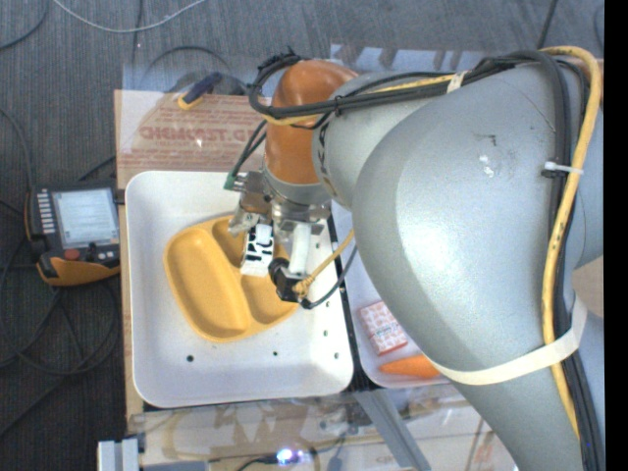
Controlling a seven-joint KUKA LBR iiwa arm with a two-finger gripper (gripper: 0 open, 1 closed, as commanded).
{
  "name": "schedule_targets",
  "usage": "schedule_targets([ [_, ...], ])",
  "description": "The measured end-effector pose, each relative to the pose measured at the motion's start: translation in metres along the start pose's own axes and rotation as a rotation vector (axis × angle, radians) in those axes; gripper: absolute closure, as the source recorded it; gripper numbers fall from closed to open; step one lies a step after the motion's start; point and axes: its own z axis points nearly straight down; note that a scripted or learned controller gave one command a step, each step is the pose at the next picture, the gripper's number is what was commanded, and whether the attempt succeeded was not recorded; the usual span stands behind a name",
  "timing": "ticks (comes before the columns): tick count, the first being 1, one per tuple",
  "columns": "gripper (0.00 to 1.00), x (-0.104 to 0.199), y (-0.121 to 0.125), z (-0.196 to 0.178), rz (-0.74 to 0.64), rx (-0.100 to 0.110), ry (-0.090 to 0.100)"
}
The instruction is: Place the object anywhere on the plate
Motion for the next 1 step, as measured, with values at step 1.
schedule_targets([
  [1,0.00,0.0031,-0.0023,0.0039,-0.005,0.003,0.002],
])
